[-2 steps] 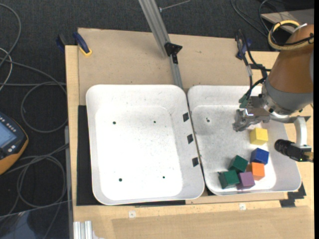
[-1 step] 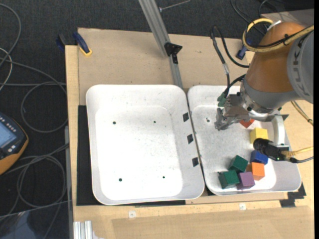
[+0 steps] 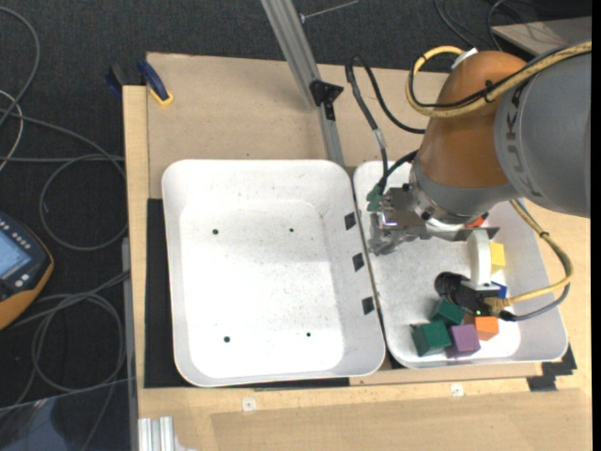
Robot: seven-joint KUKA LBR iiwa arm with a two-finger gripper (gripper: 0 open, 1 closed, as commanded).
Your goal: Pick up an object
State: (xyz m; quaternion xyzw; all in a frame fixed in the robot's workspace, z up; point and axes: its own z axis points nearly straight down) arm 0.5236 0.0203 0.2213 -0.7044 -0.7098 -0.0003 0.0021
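Plywood bench (image 3: 244,92), dark carpet (image 3: 66,26) around

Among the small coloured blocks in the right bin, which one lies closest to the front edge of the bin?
The purple block, beside the green block; the orange block and the yellow block sit farther back.

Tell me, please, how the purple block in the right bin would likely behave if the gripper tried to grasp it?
The purple block looks rigid and flat-faced, so it probably won't roll. It seems small, likely light. It touches the green block and orange block, so fingers may nudge those.
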